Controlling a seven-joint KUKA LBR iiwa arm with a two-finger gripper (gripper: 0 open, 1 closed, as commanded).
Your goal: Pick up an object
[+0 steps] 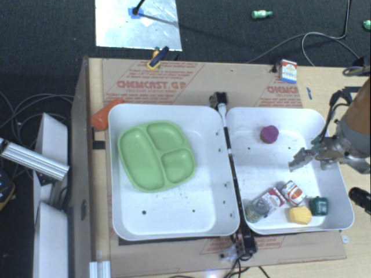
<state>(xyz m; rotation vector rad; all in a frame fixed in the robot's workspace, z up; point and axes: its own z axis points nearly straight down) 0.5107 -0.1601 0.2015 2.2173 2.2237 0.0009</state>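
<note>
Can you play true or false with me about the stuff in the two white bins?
1. The green divided plate lies in the left bin. True.
2. The purple ball sits on the green plate. False: it lies in the right bin, near its far side.
3. The yellow object is in the right bin, beside a dark green object. True.
4. The gripper is over the left bin. False: it is over the right bin.

The arm (355, 133) was cut off by the frame's right edge. The hand (298, 159) was blurred, too small to read. A small green thing (367, 24) at upper right was cropped. Labels on the packets (284, 194) were illegible.
</note>
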